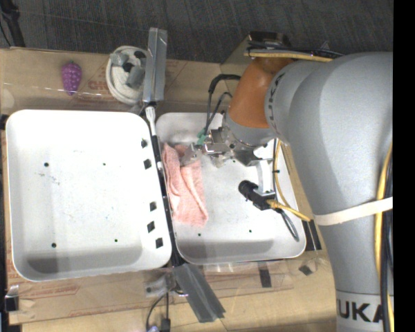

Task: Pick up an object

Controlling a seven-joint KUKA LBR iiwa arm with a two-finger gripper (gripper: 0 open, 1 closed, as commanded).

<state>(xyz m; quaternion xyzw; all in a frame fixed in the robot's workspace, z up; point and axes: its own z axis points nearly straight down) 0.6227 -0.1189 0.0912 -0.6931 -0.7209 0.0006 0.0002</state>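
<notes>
A pink cloth point(185, 187) lies crumpled along the left side of the right bin point(228, 249), against the divider. My gripper point(196, 148) hangs over the upper end of that cloth, at the back of the right bin. Its tips sit right at the cloth's top edge, and whether they touch it I cannot make out. The grey arm with its orange band comes in from the right and covers the bin's right part.
The left bin point(76, 185) stands beside the right one, with black clips along the divider between them. Behind the bins, on the bench, rest a purple object point(71, 77) and a white roll point(126, 73) next to a grey upright bar point(154, 64).
</notes>
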